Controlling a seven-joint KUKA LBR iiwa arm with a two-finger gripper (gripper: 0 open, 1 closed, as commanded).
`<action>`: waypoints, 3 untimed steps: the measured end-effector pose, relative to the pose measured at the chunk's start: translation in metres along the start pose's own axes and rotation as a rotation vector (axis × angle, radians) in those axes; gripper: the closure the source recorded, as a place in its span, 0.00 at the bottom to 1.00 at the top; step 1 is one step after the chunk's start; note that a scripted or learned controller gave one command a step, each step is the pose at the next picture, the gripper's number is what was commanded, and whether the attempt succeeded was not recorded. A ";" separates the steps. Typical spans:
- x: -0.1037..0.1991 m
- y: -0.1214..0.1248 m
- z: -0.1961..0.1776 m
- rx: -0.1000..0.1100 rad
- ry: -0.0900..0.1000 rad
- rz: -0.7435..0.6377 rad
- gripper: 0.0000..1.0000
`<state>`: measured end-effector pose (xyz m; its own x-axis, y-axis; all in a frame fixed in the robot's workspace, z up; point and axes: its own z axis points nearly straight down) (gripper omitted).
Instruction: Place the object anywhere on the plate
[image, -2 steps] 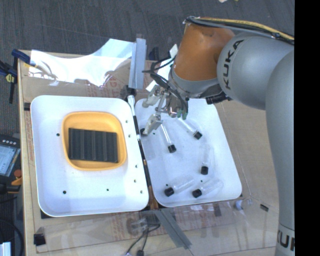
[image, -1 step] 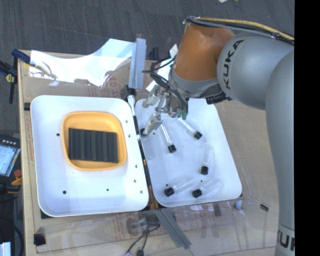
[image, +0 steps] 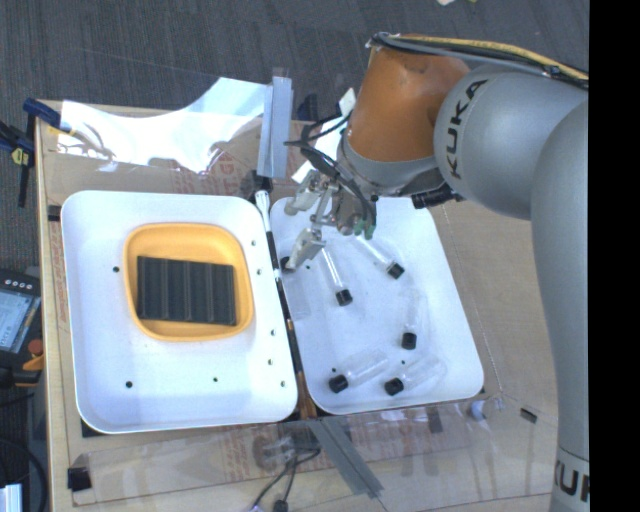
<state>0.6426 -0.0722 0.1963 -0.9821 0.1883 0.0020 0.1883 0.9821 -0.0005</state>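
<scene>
A yellow plate (image: 187, 243) with a dark ribbed insert lies in the left white bin (image: 100, 370). Several clear tubes with black caps lie in the right white bin (image: 450, 300); one tube (image: 333, 276) slants just below the gripper, another (image: 382, 259) lies to its right, and more tubes (image: 362, 372) rest near the bin's front. My gripper (image: 300, 228) hangs over the right bin's back left corner, close to the wall between the bins. It is open, with nothing between its fingers (image: 297, 204).
The grey arm with its orange band (image: 400, 95) covers the back of the right bin. A grey upright bar (image: 274, 125) and white paper (image: 180, 125) lie behind the bins. A small device (image: 15, 315) sits at the bench's left edge.
</scene>
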 end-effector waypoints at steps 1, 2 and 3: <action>0.000 0.000 0.000 0.000 0.000 0.000 0.00; 0.000 0.000 0.000 0.000 0.000 0.000 0.00; 0.000 0.000 0.000 0.000 0.000 0.000 0.00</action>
<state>0.6426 -0.0722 0.1963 -0.9821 0.1883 0.0020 0.1883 0.9821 -0.0005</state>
